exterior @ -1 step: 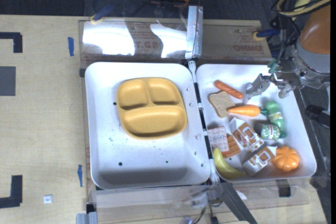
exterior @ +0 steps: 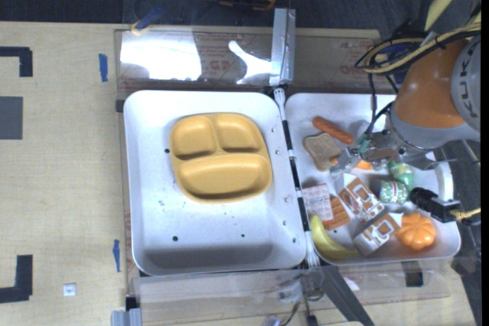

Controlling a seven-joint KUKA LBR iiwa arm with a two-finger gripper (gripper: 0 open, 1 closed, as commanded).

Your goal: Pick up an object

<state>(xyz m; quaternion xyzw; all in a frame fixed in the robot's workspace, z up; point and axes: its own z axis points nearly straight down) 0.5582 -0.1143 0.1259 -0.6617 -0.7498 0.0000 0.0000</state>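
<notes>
While low in right bin [exterior: 451,240], hand [exterior: 357,155] beside bread slice [exterior: 322,150].

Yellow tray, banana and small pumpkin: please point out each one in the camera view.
Yellow tray [exterior: 220,156]: camera view, on its centre ridge.
Banana [exterior: 327,240]: camera view, on its curved middle.
Small pumpkin [exterior: 418,231]: camera view, on its orange body.

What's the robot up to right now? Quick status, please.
Gripper low in right bin, among toy food; nothing seen held. Bread slice and carrot beside it. Yellow divided tray in left bin.
</notes>
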